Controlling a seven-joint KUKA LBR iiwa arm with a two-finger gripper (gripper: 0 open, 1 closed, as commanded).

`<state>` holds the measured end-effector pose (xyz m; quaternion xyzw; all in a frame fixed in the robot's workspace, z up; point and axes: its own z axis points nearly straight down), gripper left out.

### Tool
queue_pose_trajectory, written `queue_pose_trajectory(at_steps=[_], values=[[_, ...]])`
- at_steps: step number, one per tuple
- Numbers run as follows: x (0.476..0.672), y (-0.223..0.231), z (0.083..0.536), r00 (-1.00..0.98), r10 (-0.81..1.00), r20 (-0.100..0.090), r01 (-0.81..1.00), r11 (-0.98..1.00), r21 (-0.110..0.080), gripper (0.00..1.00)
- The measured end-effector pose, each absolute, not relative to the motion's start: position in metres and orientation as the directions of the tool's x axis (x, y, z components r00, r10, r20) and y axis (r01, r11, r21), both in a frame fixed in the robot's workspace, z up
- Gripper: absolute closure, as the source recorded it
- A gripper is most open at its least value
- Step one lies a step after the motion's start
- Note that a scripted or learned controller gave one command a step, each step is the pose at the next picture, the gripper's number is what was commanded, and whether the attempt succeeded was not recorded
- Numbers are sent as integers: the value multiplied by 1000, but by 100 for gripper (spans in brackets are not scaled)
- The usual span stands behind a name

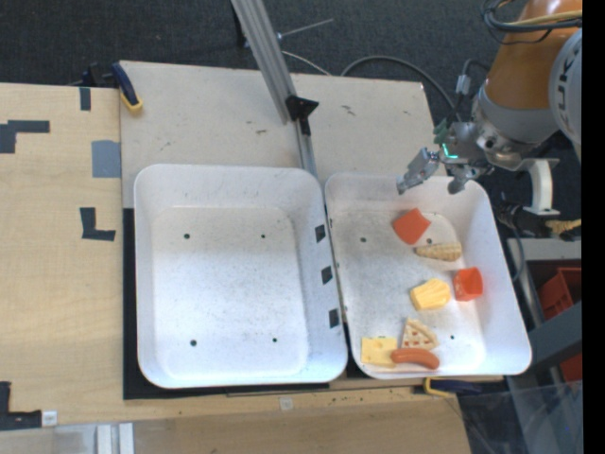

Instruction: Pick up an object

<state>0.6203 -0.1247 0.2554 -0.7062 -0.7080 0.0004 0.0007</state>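
Note:
My gripper [436, 180] hangs open over the far edge of the right bin [369, 253], its two fingers spread with nothing between them. Just below and left of it lies an orange-red block [410, 226]. A tan ridged piece [440, 251] rests beside that block. Further toward the front are a red cube [468, 283], a yellow wedge [430, 295], a pizza-slice piece [417, 334], a flat yellow piece [377, 350] and a red sausage [414, 357].
The left bin [227, 272] sits beside the right one, with black clips along their shared rim. A slanted metal rail [269, 50] rises behind the bins. A cable loops across the bench near the arm.

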Motion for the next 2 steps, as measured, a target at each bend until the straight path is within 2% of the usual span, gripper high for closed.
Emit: queue_pose_trajectory(at_steps=[1,2], values=[[611,-119,196,-2,1000,0,1000,2,-8,0],[620,-119,144,-2,1000,-1,1000,2,-6,0]])
